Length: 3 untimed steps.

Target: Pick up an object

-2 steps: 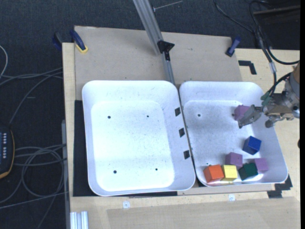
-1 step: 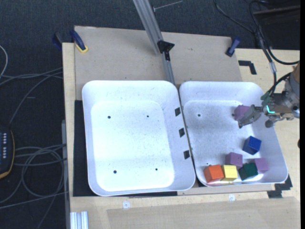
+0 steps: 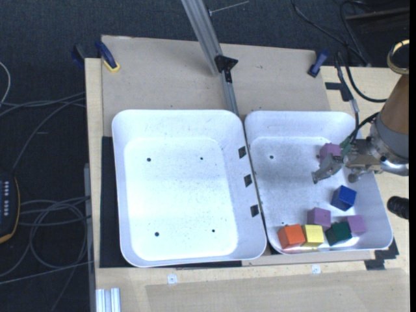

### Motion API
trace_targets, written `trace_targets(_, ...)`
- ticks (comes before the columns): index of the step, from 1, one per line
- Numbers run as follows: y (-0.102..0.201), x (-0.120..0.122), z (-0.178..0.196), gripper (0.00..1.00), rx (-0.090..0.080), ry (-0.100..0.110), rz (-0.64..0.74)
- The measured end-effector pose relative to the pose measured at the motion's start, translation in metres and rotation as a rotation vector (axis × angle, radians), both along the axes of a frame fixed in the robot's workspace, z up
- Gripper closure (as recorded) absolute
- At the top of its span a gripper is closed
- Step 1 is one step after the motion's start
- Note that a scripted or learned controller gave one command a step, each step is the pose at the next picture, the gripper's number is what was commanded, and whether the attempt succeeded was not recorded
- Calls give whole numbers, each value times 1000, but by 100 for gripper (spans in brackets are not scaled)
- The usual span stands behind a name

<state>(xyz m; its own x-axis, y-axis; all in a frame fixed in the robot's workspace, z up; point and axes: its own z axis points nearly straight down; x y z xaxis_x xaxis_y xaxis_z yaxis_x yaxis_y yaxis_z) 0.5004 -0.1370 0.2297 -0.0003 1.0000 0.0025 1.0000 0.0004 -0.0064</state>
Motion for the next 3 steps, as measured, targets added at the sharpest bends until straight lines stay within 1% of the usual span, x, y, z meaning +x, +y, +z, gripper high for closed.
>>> trace_targets(1, -2, 8, -47, 0, 0, 0, 0)
trace_targets(2, -10, 10, -104, 0, 0, 0, -1)
trace_targets(3, -10, 12, -90, 100, -2, -9, 1)
